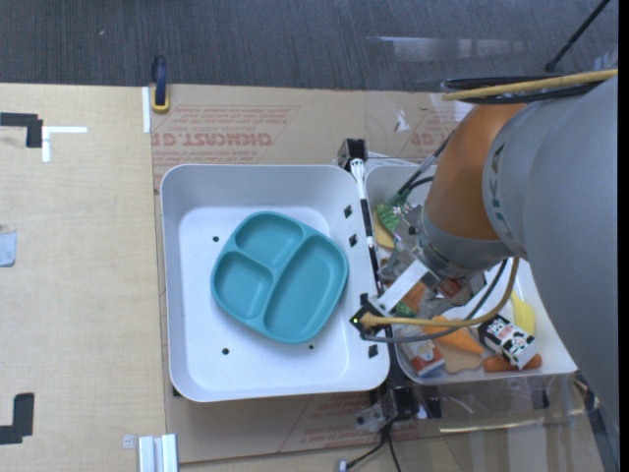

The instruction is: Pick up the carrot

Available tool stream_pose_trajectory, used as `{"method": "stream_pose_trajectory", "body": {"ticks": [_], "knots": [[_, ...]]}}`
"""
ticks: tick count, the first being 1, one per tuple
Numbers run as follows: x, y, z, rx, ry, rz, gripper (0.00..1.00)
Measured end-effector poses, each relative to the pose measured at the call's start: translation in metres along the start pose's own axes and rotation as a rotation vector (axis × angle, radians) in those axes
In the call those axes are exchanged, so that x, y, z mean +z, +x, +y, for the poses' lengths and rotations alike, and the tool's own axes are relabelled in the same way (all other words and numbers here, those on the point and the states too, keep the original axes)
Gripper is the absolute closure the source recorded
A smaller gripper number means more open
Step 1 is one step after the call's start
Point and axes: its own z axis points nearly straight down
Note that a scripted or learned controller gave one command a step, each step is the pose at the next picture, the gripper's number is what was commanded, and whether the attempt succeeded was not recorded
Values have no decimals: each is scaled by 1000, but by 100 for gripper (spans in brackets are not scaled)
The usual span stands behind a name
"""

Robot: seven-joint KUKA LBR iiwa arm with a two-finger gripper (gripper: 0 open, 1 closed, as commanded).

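Camera view
Left bin point(187, 293): holds a teal plate point(280, 276) with three compartments, lying flat near the middle.
Right bin point(550, 357): crowded with small items, largely covered by the arm point(531, 165).
Arm: enters from the right, its orange band above the right bin.
Gripper point(408, 273): low over the right bin's left part; open or closed cannot be told.
Carrot point(460, 344): orange, lying in the right bin's near part, just right of the gripper.
Other items: a yellow piece point(522, 315), a black-and-white toy point(508, 338), something green point(390, 216) near the far end.
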Motion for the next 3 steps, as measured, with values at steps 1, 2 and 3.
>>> {"method": "stream_pose_trajectory", "body": {"ticks": [1,2,3], "knots": [[-23,41,27,432,-3,5,100],[25,17,-25,341,2,-1,100],[24,4,-4,416,1,2,100]]}}
